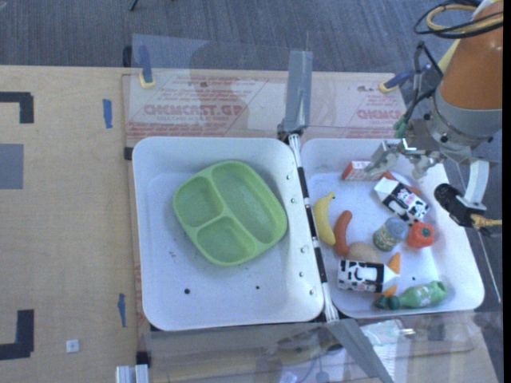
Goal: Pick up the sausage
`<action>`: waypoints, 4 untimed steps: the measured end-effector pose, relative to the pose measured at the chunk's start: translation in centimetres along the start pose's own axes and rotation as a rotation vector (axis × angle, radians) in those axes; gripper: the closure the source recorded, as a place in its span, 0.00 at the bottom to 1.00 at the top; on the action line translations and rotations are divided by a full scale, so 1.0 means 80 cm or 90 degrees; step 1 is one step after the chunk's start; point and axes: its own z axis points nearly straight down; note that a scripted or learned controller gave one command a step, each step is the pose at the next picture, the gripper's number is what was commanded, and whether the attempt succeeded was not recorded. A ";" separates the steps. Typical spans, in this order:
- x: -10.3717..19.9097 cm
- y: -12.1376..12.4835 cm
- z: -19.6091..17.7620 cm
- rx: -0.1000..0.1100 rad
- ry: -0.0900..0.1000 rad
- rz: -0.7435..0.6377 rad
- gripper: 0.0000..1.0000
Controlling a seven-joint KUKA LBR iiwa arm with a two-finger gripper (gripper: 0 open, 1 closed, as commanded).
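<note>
Gripper (402,156) hung over the far end of the right shallow white bin (471,282), fingers apart, holding nothing. Reddish-orange curved toy sausage (342,230) lay beside the yellow plastic banana (323,219), well apart from the gripper; approach apparently not begun.

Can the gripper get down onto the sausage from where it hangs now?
Probably yes. The sausage lies uncovered in the right bin, though the banana lies close alongside it. The gripper hangs over the bin's far end.
</note>
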 end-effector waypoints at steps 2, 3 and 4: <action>0.019 -0.036 0.196 -0.003 0.000 0.121 0.00; 0.018 -0.034 0.182 -0.006 0.001 0.123 1.00; -0.010 -0.060 0.195 -0.003 0.000 -0.045 1.00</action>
